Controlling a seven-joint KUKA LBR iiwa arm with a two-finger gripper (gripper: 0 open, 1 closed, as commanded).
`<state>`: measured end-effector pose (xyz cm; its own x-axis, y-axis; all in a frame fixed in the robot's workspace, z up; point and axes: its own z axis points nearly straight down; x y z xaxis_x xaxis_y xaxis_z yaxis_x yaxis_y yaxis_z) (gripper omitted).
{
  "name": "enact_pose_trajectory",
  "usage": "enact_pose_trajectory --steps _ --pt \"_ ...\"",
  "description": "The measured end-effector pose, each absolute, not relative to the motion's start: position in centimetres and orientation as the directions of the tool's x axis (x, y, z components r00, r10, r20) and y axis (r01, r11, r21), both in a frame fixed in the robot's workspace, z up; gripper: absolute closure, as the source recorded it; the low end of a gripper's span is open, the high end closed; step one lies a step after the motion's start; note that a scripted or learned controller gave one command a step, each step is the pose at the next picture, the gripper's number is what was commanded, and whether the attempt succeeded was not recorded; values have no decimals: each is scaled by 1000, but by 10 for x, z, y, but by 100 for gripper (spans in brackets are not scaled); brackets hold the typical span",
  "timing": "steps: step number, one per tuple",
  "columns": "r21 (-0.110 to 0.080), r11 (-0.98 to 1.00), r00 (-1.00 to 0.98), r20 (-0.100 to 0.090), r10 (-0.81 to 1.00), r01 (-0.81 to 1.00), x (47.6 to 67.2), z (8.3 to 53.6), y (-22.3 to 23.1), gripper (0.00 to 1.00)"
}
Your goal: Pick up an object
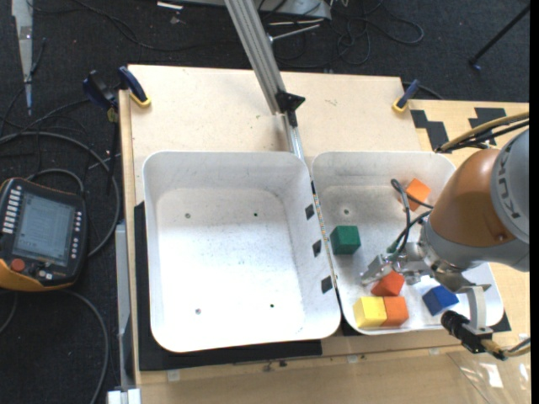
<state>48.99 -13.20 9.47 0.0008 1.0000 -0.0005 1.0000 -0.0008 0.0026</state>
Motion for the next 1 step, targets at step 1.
enact_pose_trajectory --steps 1 --pt "22 1 -1 -6 1000 1000 496 109 -132 100"
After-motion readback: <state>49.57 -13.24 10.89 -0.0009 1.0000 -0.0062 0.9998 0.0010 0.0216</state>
